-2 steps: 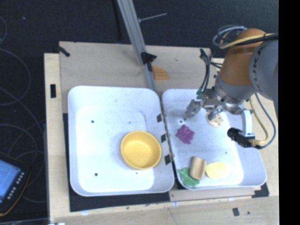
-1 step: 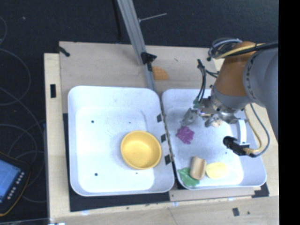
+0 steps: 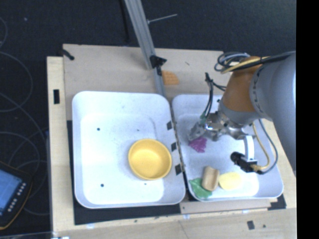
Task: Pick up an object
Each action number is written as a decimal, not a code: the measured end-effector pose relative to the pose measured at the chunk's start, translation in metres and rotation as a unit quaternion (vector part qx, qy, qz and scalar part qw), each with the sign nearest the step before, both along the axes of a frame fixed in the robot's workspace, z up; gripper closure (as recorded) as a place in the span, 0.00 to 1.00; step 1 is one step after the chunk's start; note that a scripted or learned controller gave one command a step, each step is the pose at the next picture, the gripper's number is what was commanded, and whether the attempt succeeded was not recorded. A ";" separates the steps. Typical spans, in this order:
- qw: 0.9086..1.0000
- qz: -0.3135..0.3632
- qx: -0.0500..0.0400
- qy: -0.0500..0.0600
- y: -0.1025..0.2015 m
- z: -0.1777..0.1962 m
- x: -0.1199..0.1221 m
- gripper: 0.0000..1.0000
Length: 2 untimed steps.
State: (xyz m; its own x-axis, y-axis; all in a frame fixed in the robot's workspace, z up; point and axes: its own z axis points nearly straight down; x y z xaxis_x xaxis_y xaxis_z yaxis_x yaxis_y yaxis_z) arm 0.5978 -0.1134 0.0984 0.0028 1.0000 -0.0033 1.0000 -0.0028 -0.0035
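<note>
Grey arm with orange band (image 3: 238,91) enters from 3 o'clock, over the right white bin (image 3: 271,183). Two-finger gripper (image 3: 198,132) hangs low in that bin; whether the claw is apart or together cannot be told. Small purple crumpled object (image 3: 199,144) lies just at its 6 o'clock, touching or nearly so. Toward 5 o'clock: tan cylindrical block (image 3: 210,178), pale yellow rounded object (image 3: 230,181), green flat piece (image 3: 198,188), clustered together. Left white bin (image 3: 89,133): yellow round bowl (image 3: 149,159), upright, at its 4 o'clock.

Glossy yellow plastic bowl (image 3: 149,159) in a smooth, matt white plastic bin (image 3: 89,113).
</note>
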 end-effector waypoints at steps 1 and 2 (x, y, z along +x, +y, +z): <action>1.000 -0.003 0.001 -0.004 0.000 0.014 0.002 1.00; 1.000 0.003 0.002 -0.005 0.009 0.069 -0.001 1.00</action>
State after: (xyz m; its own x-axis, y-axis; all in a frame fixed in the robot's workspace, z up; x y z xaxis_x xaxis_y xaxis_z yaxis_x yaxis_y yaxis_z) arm 0.5971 -0.1044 0.1674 -0.0037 1.0000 0.0007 1.0000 0.0037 0.0064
